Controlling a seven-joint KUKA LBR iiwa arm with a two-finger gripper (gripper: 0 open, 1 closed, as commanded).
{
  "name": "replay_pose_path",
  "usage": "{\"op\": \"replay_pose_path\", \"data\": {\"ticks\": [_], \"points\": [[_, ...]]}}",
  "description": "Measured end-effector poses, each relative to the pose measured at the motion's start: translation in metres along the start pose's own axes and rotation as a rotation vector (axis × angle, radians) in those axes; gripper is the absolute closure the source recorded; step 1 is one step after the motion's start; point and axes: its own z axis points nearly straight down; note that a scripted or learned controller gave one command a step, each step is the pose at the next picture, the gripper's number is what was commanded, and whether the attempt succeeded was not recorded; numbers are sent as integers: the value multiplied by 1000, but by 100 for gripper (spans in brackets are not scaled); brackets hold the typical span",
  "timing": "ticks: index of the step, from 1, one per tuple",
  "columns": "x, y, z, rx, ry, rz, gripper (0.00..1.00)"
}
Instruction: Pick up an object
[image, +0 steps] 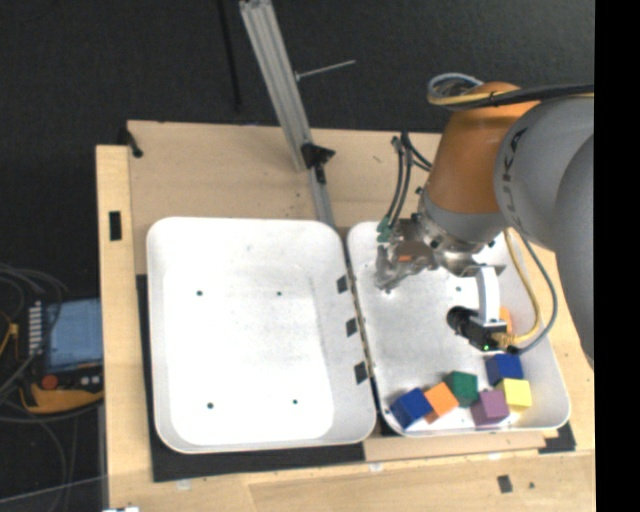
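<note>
My gripper (392, 266) hangs over the upper left part of the right bin (420, 310), close to the wall that it shares with the left bin. No block lies right under it. Several small blocks are bunched along the right bin's front edge: a blue one (410, 405), an orange one (441, 399), a green one (462, 385), a purple one (489, 406), a yellow one (518, 393) and a second blue one (508, 367). They lie well in front of and to the right of the gripper.
The left bin (250, 330) stands beside the right one. A slanted metal pole (290, 110) rises behind the bins. The grey and orange arm (490, 160) covers the right bin's back right corner, with a black fitting and cables (470, 325) hanging below it.
</note>
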Motion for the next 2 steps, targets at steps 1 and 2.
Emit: {"op": "replay_pose_path", "data": {"ticks": [1,2], "points": [[47,1,-7,-2,2,-1,100],[98,-6,-20,-3,2,-2,100]]}}
